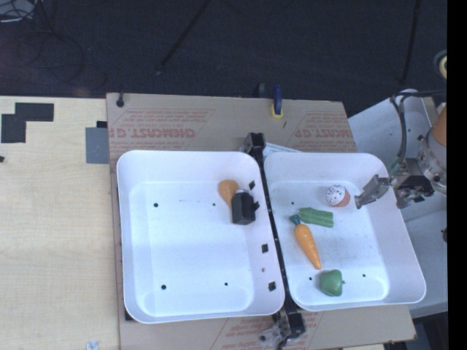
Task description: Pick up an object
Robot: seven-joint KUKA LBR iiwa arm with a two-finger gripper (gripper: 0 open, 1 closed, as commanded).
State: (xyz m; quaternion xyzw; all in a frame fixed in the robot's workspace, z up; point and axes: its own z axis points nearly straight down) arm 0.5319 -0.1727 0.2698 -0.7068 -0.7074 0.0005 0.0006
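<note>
The right bin point(394, 268) holds a white speckled ball with an orange side point(336, 195), a green oblong piece point(315, 217), an orange carrot point(308, 245) and a green pepper point(331, 282). In the left bin point(146, 268) an orange lump point(228, 189) lies against a black object point(244, 208) near the divider. My gripper point(390, 193) hangs over the right bin's far right rim, just right of the speckled ball. Its two dark fingers are spread open with nothing between them.
Both bins rest on a cardboard sheet point(182, 122) on the bench. Black clips point(255, 143) run along the seam between the bins. A blue and yellow clamp point(276, 102) sits at the cardboard's back edge. Cables point(401, 122) hang by the arm.
</note>
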